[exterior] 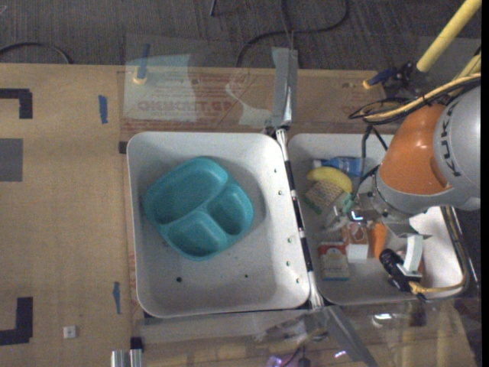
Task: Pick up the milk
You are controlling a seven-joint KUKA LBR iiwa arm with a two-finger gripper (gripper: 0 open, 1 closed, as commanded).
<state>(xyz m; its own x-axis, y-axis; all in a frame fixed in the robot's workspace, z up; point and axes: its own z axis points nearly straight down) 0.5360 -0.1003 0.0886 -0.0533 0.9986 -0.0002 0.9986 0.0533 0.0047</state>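
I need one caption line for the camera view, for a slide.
KUKA arm reaches over the right bin of small food items; a teal divided plate lies in the left bin.

From my feed I look down on a tan, cardboard-coloured bench top [61, 228] that fills most of the view. Black angular tape marks [18, 102] sit near its left edge, and short strips of blue tape [102, 108] are stuck further in. A clear plastic sheet [191, 90] with mirrored red lettering lies flat toward the far side. Beyond the bench I see dark grey carpet [114, 10], with thin black cables [313, 2] looping across it. The light is even and soft, with faint glare on the plastic.
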